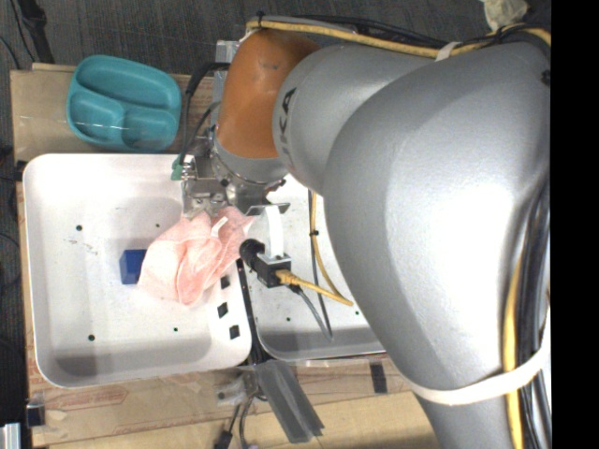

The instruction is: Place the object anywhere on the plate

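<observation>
We see the grey arm with its orange band [262,82] filling the right and centre of the frame, reaching down to the left white shallow bin [56,251], which takes up the lower left. The gripper [208,197] sits at the upper right part of that bin, pressed right against the top of a crumpled pale pink cloth [197,255]; whether the fingers are wide, narrow or closed on the cloth we cannot tell, since the wrist hides them. The cloth lies on the bin floor toward its right side, and a small blue block [132,267] lies just beside its left edge, touching or nearly so. A teal plastic plate with divided compartments [124,103] rests on the wooden worktop [28,92] in the upper left of the frame, just above the bin's top rim. The right white bin [309,340] shows partly beneath the arm, with a yellow cable [318,293] crossing it.
</observation>
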